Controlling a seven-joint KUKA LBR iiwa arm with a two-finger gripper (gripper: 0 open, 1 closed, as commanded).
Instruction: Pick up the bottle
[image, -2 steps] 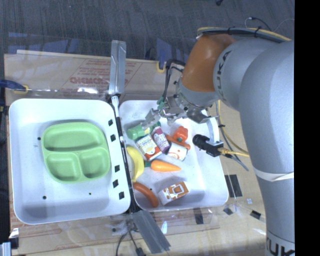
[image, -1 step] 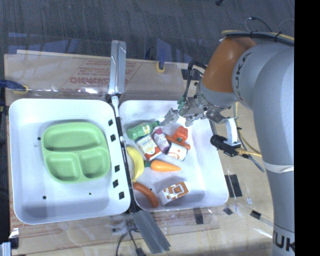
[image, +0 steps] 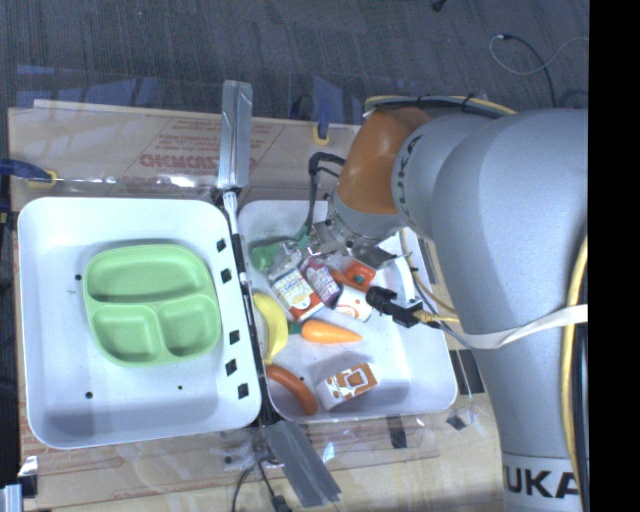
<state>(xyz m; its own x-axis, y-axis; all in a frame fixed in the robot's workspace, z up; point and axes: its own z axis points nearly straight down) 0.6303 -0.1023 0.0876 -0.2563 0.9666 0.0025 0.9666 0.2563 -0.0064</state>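
Observation:
The bottle (image: 290, 290) is small, with a white and orange label and a greenish top, and it lies tilted in the upper left part of the right bin (image: 425, 385). My gripper (image: 320, 247) hangs over the back of that bin, just above and to the right of the bottle's top end. The orange wrist band and grey arm cover most of the gripper. A purple packet (image: 322, 280) lies right against the bottle, directly under the gripper.
Around the bottle lie a yellow banana (image: 268, 320), a carrot (image: 330, 333), an orange and white carton (image: 353, 300), a red sausage (image: 291, 389) and a brown juice box (image: 348, 384). The left bin (image: 50, 400) holds a green divided plate (image: 152, 300).

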